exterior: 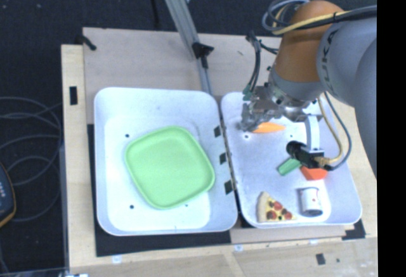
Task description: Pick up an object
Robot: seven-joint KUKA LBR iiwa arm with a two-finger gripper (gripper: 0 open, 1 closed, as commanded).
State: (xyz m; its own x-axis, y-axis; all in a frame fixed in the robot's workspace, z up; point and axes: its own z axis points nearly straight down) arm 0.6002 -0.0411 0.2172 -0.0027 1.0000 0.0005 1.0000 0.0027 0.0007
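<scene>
The hand (pixel 252 118) hangs low over the far end of the right bin (pixel 254 161), just beside the orange carrot-shaped piece (pixel 271 128), and I cannot tell whether it is apart or together from this slant. To do the grasp well, it should probably centre over the carrot piece and straddle its short width before closing. The pizza slice (pixel 274 208) and white cup (pixel 310 200) lie well apart from the carrot piece, so crowding looks unlikely.
</scene>
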